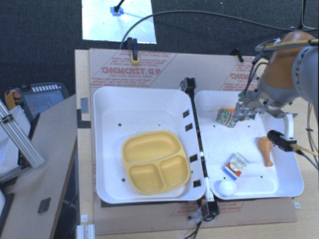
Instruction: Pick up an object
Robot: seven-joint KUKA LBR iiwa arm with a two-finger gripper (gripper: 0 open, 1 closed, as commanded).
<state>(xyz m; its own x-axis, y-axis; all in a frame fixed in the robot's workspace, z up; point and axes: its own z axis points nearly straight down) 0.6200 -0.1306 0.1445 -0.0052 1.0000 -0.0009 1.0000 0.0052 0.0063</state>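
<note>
My gripper is low over the back of the right bin, reaching in from the right. A small green and red packet lies right against its left side; I cannot make out whether the packet is gripped or just touched. An orange drumstick-shaped toy lies to the front right of the gripper. A small white, red and blue carton sits in the front middle of the bin. A white ball rests in the front left corner.
The left bin holds a yellow three-compartment tray toward its front. A black divider runs between the two bins. A grey panel and a metal rail stand off the bench at the far left.
</note>
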